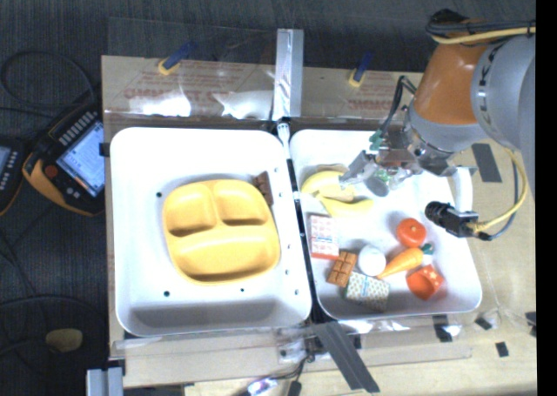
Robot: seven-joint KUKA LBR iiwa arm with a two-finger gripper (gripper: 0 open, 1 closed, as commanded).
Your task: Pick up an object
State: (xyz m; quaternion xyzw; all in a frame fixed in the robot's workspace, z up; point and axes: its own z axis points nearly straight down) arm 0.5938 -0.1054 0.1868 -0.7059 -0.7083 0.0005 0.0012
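In left bin (130,238), yellow tray (222,227), right bin (466,290) w/ banana (335,194), gripper (372,175) jaws unclear.

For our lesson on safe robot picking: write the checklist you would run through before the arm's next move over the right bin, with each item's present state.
1. Gripper is over the right bin: ok.
2. A target lies close by: ok, the banana sits just beside the gripper.
3. Fingers open enough to grasp: cannot tell, they blur together.
4. Nothing already held: cannot tell, for the same reason.
5. Other items are clear of the approach: ok, the carrot, the white ball and the waffle lie toward the bin's near side.
6. Yellow tray rests apart in the left bin: ok.
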